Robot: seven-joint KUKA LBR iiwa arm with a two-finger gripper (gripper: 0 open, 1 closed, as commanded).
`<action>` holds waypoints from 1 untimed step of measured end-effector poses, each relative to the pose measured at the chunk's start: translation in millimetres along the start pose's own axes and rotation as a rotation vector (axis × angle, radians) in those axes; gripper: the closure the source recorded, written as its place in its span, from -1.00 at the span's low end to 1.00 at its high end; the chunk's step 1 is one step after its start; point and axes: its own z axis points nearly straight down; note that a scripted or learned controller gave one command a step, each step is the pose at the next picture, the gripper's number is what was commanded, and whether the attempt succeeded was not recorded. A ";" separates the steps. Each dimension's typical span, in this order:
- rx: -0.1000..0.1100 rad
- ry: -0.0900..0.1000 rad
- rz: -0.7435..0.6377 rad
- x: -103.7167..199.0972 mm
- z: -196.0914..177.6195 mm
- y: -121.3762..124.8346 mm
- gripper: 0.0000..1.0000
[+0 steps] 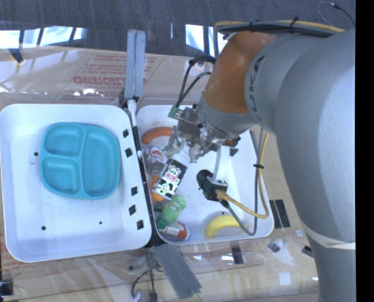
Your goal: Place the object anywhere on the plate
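The blue divided plate [81, 160] lies in the left bin [17, 231] with all three compartments bare, so the task's end state is not yet reached. Everything that could be moved is crowded along the left wall of the right bin [253, 187]: a cow-patterned carton [169, 178], a small can [154, 158] above it, an orange sausage-like piece [156, 133], a green bottle [171, 209] and a red-and-white item [176, 232] below, with a banana [221, 225] near the front edge. The pincer [181, 145] hangs low over this cluster, just above the carton's upper end, which looks to be its target. Whether the pincer is apart or together I cannot tell. Tight packing against the wall could spoil a clean grasp.
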 end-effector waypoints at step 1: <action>-0.012 -0.003 -0.301 96.1 20.9 -3.2 1.00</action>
